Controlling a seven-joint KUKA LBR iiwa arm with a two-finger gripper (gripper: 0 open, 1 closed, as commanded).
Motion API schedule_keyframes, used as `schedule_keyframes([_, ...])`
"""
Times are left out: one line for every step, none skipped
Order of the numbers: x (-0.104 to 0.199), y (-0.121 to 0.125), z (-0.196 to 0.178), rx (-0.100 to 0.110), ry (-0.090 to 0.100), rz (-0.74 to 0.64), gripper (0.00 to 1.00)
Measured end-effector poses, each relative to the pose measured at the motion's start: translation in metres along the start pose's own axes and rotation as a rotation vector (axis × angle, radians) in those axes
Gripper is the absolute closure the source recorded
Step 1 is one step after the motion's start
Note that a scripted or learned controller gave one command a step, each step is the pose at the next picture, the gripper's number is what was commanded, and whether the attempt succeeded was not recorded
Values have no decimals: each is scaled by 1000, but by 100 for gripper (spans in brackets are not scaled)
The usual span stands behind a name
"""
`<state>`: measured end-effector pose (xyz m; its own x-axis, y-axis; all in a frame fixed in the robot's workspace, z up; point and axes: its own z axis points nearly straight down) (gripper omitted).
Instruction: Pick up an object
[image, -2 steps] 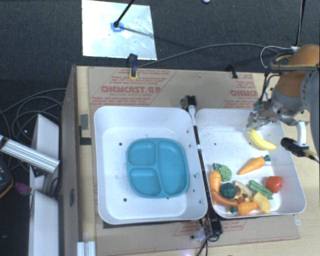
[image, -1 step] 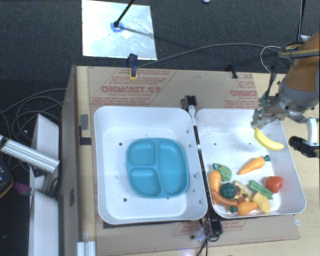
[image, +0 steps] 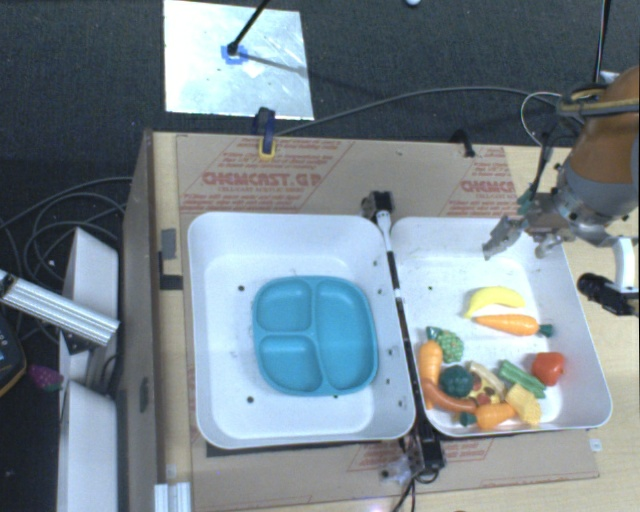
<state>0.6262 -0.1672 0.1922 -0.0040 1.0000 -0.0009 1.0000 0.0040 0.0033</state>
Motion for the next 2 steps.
schedule_keyframes([12,-25,91,-15,-6,0,0])
schedule_keyframes([-3,-46,107,2,0,3,0])
